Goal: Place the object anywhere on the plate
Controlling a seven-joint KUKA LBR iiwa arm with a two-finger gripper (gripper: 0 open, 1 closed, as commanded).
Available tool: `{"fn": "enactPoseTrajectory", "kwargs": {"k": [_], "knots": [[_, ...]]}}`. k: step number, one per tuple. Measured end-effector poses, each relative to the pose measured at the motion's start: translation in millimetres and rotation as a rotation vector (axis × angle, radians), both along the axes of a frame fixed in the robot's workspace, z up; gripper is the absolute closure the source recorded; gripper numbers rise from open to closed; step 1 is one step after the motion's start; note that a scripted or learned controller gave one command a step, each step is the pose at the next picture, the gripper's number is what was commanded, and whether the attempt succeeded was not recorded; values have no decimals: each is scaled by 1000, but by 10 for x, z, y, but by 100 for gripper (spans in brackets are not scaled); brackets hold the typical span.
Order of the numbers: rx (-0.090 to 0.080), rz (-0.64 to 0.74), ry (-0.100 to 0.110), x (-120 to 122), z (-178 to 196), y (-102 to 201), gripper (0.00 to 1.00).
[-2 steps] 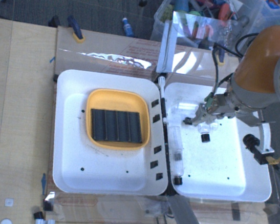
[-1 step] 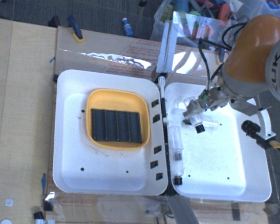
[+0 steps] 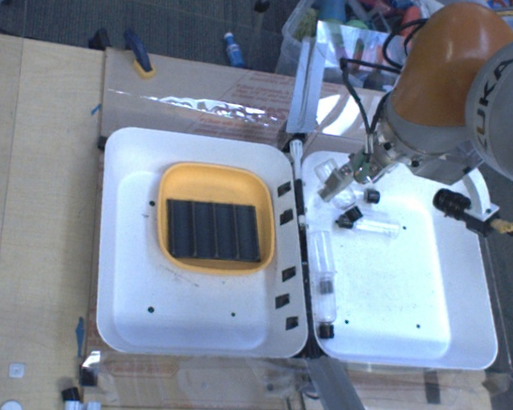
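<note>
Over the right bin (image 3: pixel 468 314), at its 11 o'clock corner, my gripper (image 3: pixel 343 178) hangs; whether it is open or holding anything, I cannot tell. Step in hand looks like pickup: the clear syringe (image 3: pixel 367 225) lies just at its 5 o'clock. Next move needs a carry toward 9 o'clock, onto the yellow plate (image 3: pixel 176 186).

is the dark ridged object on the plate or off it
On it: the dark ridged object lies flat inside the yellow plate in the left bin.

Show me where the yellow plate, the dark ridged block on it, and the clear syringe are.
Yellow plate (image 3: pixel 176 185): camera view, on its bare upper-left rim.
Dark ridged block (image 3: pixel 213 231): camera view, on its middle.
Clear syringe (image 3: pixel 372 226): camera view, on its barrel, in the right bin.
</note>
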State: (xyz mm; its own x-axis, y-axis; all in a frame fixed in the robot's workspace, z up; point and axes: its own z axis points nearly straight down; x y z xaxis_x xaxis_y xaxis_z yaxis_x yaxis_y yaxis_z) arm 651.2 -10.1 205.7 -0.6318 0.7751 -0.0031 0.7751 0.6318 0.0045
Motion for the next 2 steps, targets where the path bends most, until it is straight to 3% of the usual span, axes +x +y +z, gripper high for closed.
{"fn": "enactPoseTrajectory", "kwargs": {"k": [1, 2], "knots": [[-1, 205, -2, 144, 170, 90, 100], [0, 544, 4, -2, -200, 138, 100]]}}
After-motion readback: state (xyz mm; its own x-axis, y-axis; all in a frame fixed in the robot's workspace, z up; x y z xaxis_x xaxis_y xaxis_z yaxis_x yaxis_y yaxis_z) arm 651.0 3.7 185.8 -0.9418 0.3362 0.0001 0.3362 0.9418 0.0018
